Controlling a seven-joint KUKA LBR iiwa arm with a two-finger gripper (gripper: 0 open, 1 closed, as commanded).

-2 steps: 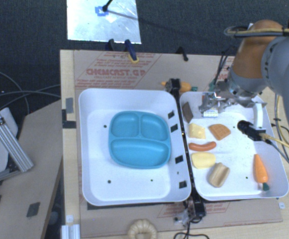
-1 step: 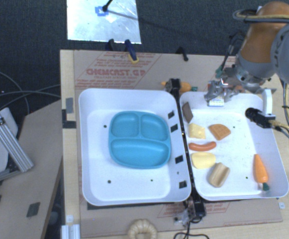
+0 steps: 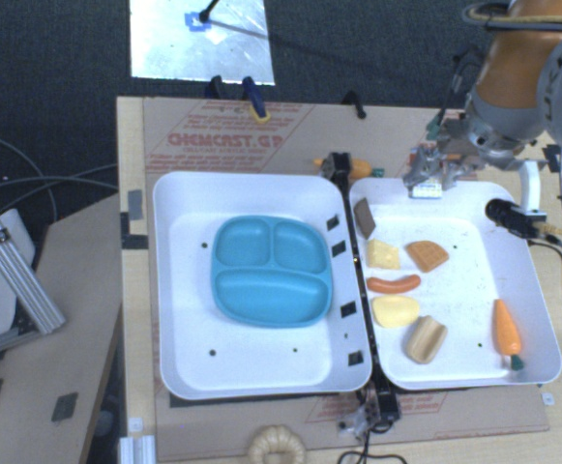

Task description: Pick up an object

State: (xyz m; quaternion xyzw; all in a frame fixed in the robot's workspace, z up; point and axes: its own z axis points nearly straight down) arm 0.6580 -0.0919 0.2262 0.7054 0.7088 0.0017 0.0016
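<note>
My gripper [image 3: 426, 174] hangs over the right bin's [image 3: 474, 375] far rim; whether it's spread, I can't tell. Descending here risks striking the rim, missing all food.

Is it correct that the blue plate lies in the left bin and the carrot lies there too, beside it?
Not quite. The blue plate does lie in the left bin, but the carrot lies in the right bin, near its right edge. The camera view shows this.
</note>
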